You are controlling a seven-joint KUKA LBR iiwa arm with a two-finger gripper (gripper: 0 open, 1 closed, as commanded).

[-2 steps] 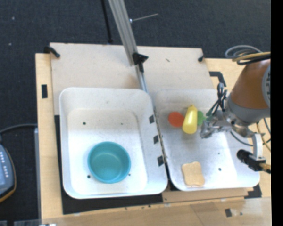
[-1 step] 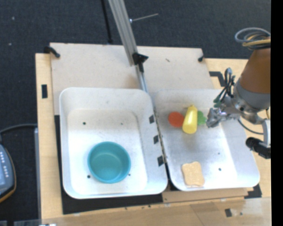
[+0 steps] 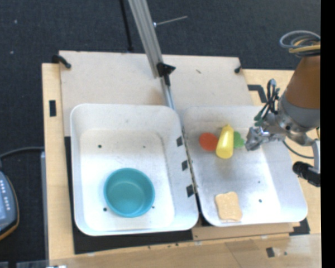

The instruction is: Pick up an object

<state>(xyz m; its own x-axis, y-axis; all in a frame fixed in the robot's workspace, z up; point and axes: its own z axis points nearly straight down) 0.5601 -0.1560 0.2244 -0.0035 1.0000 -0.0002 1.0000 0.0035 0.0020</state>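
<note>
In the right bin (image 3: 279,205) a yellow bottle-shaped object (image 3: 225,142) lies next to a red-orange round piece (image 3: 208,142), with a small green piece (image 3: 238,140) on its right side. A tan slice of toy bread (image 3: 229,206) rests near the bin's front edge. My gripper (image 3: 253,138) hangs just right of the green piece, low over the right bin; its fingers are too small and dark to read. A teal bowl (image 3: 129,192) sits in the left bin (image 3: 89,127).
A slanted metal post (image 3: 151,38) rises from the back between the two bins. The grey arm with its orange band (image 3: 304,88) enters from the right. A handheld device (image 3: 0,202) lies off the bench at far left.
</note>
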